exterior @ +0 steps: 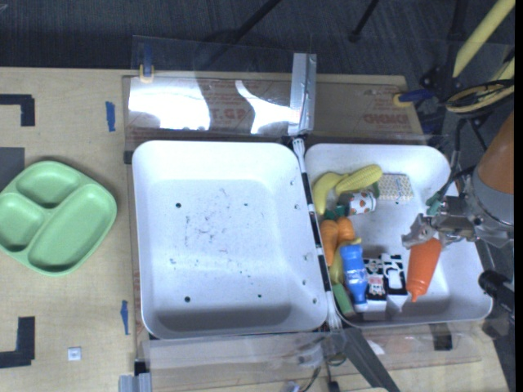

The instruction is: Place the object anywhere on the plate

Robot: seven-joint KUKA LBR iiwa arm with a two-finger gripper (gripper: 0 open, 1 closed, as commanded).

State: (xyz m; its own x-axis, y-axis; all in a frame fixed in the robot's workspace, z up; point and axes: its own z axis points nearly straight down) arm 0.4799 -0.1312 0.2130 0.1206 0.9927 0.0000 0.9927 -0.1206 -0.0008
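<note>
In the right bin (441, 166), near its right wall, the jaws (428, 233) sit at the top end of an orange carrot (423, 268). The carrot hangs or leans below them, its tip pointing down toward the bin's front edge. The jaws look closed on the carrot's upper end, though the metal parts there are small and hard to read. Just left of the carrot lies a black and white patterned toy (386, 274). Further left, along the divider, are a blue bottle (353, 272), an orange toy (337, 233) and a yellow banana (347, 180). A small speckled block (395, 186) lies near the back. The green plate (55, 216), with three compartments, rests on the table (65, 325) far to the left, well apart from the carrot, beyond the left bin (216, 235). Red lettering on the cardboard behind the bins is too faint to read.
</note>
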